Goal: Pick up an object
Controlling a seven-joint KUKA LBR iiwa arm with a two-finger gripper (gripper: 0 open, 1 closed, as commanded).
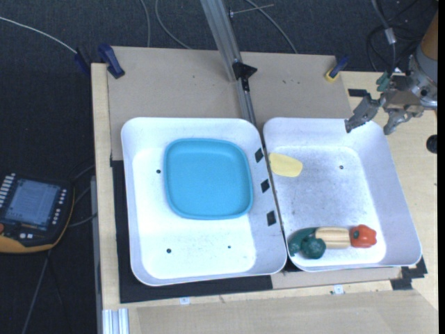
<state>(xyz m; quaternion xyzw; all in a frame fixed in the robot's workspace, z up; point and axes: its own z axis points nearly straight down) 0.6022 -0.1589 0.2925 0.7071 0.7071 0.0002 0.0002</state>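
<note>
My gripper hangs over the far right corner of the right bin, its two fingers spread apart and nothing between them. A pale yellow piece lies at the right bin's far left side. Along the near edge of that bin lie a dark green piece, a tan stick-shaped piece and a red piece, touching one another in a row. All of them are well away from the gripper.
The left bin holds a blue square plate. A metal pole slants up from between the bins. Blue and yellow clamps grip the bench's far edge. A handheld pendant lies at the left.
</note>
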